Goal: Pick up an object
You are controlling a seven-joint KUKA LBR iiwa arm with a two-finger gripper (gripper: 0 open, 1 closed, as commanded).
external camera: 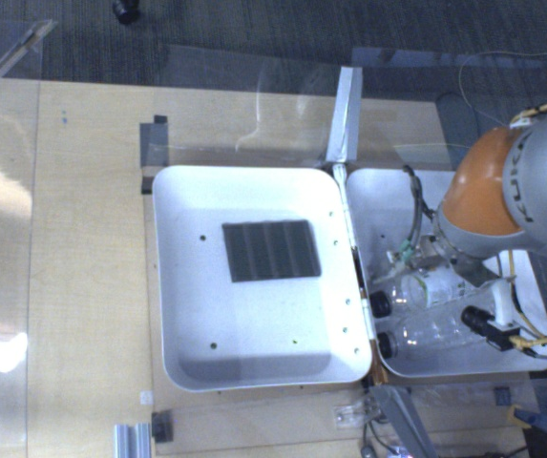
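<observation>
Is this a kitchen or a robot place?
Probably a robot lab. A grey and orange arm reaches over two white bins on a wooden bench, with loose cables.

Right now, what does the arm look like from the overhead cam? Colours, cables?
The KUKA iiwa arm has a smooth grey rounded housing with a glossy orange band above the wrist. Thin cables run along the wrist, including a yellowish one. The gripper area has dark parts.

You're looking at pale, matt wood-look surface (73, 256), two smooth white plastic bins (182, 351) with a soft sheen, a dark ribbed pad (271, 251), and possibly clear glossy plastic bottles (426, 327).
</observation>
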